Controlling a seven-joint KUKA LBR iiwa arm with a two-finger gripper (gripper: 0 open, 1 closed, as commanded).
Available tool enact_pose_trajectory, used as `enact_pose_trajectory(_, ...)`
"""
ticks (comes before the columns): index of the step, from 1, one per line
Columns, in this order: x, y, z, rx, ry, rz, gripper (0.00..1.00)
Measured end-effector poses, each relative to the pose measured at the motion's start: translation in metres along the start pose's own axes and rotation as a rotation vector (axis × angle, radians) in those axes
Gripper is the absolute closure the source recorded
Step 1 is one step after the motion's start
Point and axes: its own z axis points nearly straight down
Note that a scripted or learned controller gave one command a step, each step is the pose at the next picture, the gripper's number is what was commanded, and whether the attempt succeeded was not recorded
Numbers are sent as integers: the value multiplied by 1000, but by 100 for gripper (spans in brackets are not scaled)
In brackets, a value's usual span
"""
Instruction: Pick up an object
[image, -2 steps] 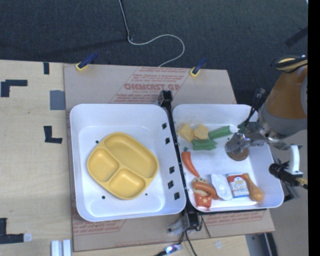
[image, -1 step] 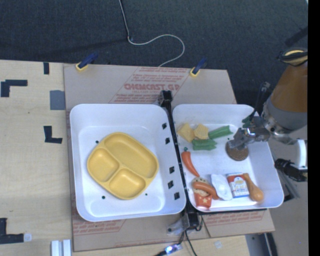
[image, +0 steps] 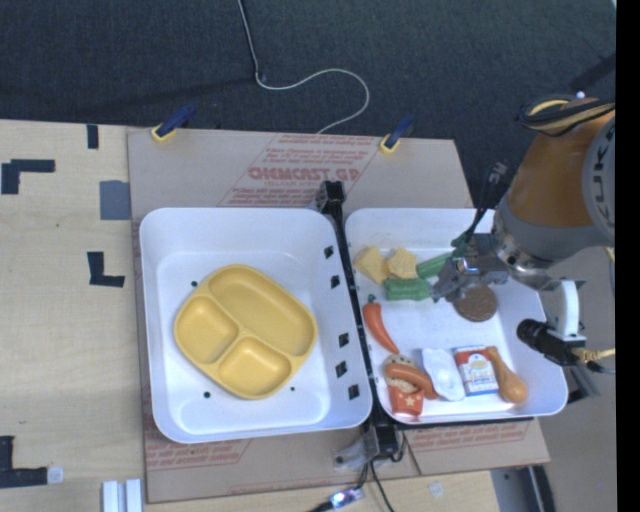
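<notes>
Scene: two white bins side by side, seen from above at a slant; left bin holding a yellow tray, right bin holding small toy foods.
Arm: reaching in from the right, orange band above the wrist, bent over the upper part of the right bin.
Gripper: low over the bin, tips pointing left toward the green item; too dark and small to tell whether open or closed, nothing clearly held.
Nearest thing: green item, touching or just left of the gripper tips.
Long axis: green item lying roughly left to right, almost in line with the gripper's reach.
Beside it: two yellow pieces just above and left; brown disc just right, under the wrist.
Further off: carrot below and left; hot dog, white packet, red-and-white box and drumstick along the near edge.
Judgement: green item the likely target; a short move left and down probably needed.
</notes>
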Motion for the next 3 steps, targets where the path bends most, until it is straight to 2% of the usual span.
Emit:
enact_pose_trajectory(1, 50, -3, 3, 1, -1, 2, 100)
enact_pose_trajectory(2, 96, 6, 11, 1, -1, 1, 100)
enact_pose_trajectory(3, 138, 12, 2, 0, -1, 2, 100)
